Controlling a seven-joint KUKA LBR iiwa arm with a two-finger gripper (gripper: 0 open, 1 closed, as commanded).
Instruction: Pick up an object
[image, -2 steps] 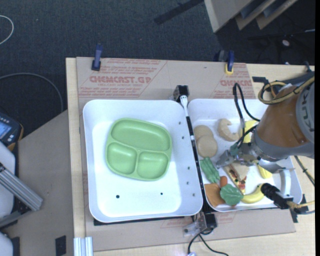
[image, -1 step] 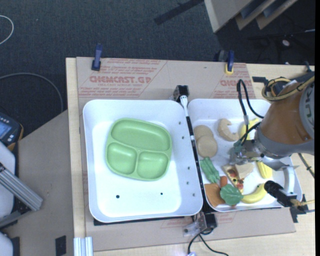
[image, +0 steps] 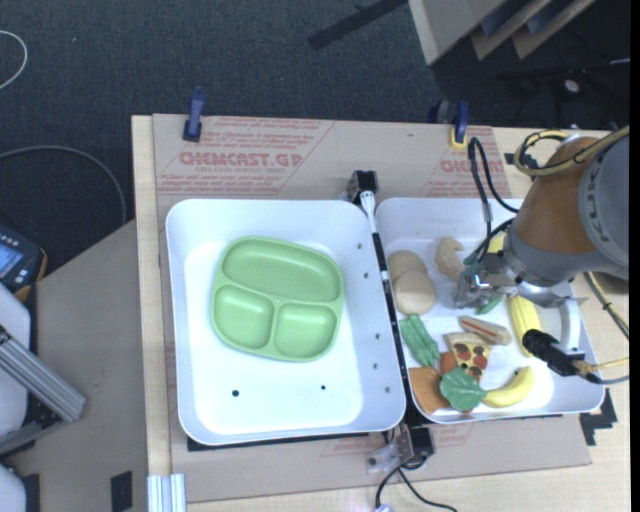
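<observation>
The right bin (image: 400, 218) holds several toy foods. Two beige rolls (image: 411, 280) lie by its left wall, and a pale beige piece (image: 449, 256) sits behind them. Further forward are a green pea pod (image: 420, 340), a hot dog (image: 485, 327), a pizza slice (image: 466, 355), a green leaf (image: 462, 388), an orange piece (image: 424, 388) and a banana (image: 510, 388). A yellow piece (image: 522, 318) lies under the arm. My gripper (image: 477, 288) is low in this bin, just right of the rolls and above the hot dog. Nothing is seen held in it.
The left bin (image: 190, 300) carries a green divided plate (image: 275, 298). A black bar (image: 378, 262) runs between the two bins. The grey arm with its orange band (image: 560, 215) and cables covers the right bin's far right side. Blue clamps (image: 193, 118) hold the bench board's back edge.
</observation>
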